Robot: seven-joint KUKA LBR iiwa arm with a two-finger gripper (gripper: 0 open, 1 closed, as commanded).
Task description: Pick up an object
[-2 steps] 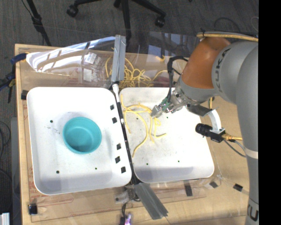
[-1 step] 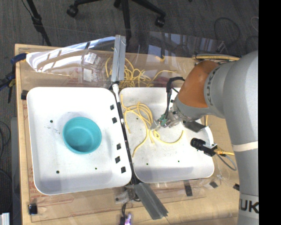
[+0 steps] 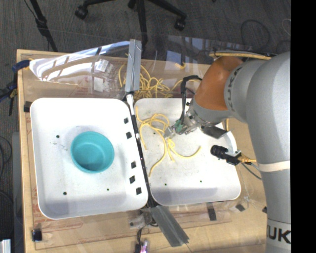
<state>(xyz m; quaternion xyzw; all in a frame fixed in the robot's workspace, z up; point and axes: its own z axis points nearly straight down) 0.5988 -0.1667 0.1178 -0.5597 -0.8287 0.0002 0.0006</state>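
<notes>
Grey arm (image 3: 256, 89) bends down; pincer (image 3: 178, 128) seemingly touching yellow strands (image 3: 170, 146).

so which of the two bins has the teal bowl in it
The left bin, away from the arm. The teal bowl sits in it, whereas the right bin, under the pincer, holds yellow strands.

Behind the gripper, past the far edge of the light wooden bench (image 3: 25, 148), lies a dark grey carpeted floor (image 3: 59, 29). The black wheeled base of an office chair (image 3: 143, 10) stands on it, with a dark cable (image 3: 42, 24) trailing at the far left. A clear plastic sheet (image 3: 74, 66) catches bright glare along the bench's back edge.
</notes>
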